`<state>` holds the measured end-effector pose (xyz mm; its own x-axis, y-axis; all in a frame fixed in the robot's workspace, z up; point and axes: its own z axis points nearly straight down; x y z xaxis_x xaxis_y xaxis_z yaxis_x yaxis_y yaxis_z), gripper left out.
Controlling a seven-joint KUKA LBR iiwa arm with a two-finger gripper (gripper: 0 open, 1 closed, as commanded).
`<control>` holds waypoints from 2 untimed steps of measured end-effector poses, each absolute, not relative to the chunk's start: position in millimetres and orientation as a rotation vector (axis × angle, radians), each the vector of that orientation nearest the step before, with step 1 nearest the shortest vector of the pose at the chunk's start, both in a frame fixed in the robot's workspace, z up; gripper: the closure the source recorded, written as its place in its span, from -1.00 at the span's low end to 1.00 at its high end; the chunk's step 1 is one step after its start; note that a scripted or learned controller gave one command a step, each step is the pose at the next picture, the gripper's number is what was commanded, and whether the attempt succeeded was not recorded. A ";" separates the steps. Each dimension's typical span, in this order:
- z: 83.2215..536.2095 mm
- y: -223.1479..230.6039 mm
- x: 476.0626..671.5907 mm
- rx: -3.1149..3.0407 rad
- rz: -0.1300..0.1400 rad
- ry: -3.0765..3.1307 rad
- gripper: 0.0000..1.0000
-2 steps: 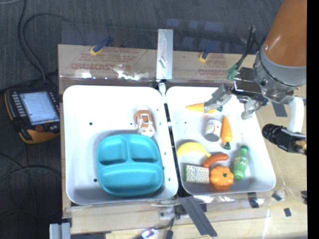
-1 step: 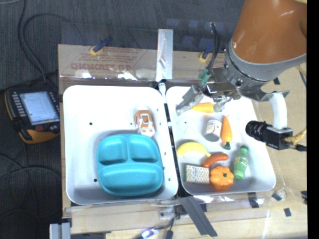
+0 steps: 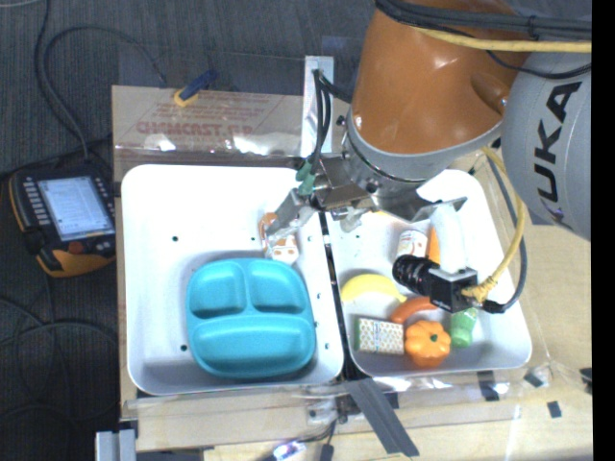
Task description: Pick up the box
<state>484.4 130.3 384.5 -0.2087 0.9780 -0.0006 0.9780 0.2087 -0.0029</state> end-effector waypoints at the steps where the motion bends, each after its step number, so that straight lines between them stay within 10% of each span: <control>1: 433.6 116.1 491.0 -2.147 0.002 -2.296 -1.00; 2: 422.4 176.7 484.4 -1.969 0.004 -2.447 -1.00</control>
